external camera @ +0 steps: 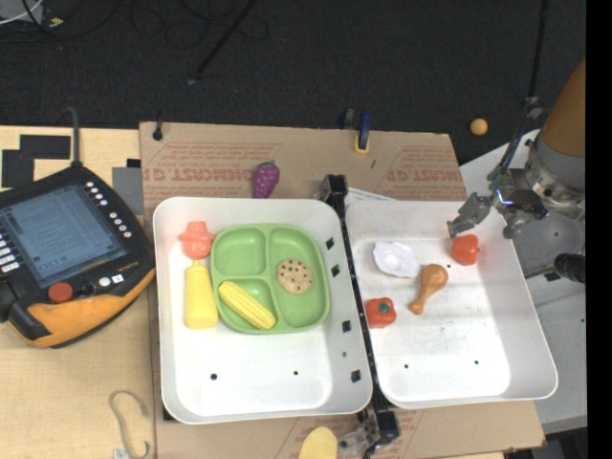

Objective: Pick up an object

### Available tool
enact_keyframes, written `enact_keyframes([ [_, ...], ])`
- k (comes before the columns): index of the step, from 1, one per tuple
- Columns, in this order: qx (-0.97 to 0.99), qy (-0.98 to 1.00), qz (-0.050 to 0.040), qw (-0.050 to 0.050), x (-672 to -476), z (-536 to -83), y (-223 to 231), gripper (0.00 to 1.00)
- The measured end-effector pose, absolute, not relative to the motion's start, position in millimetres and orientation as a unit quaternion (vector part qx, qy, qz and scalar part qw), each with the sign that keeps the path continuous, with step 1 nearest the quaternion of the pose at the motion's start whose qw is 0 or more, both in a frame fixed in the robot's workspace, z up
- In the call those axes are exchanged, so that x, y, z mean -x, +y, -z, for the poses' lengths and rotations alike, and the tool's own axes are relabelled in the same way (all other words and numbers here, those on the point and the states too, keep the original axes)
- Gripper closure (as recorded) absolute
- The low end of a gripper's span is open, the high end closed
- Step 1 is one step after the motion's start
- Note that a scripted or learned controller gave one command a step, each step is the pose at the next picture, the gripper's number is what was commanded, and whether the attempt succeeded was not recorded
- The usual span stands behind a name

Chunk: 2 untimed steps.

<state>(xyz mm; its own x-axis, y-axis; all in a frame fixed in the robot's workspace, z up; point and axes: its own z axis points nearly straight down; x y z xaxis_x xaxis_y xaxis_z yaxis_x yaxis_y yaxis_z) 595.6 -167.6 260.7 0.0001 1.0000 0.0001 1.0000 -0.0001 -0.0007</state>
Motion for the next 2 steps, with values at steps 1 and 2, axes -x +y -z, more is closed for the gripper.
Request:
enact_keyframes([
  [1, 0.707, -0.707, -0.0016, 0.002, -596.3, -216.4, -170.2, 0.00],
  [2, 0.707, -0.708, -0.0013, 0.002, -597.3, -173.1, -167.4, 0.00],
])
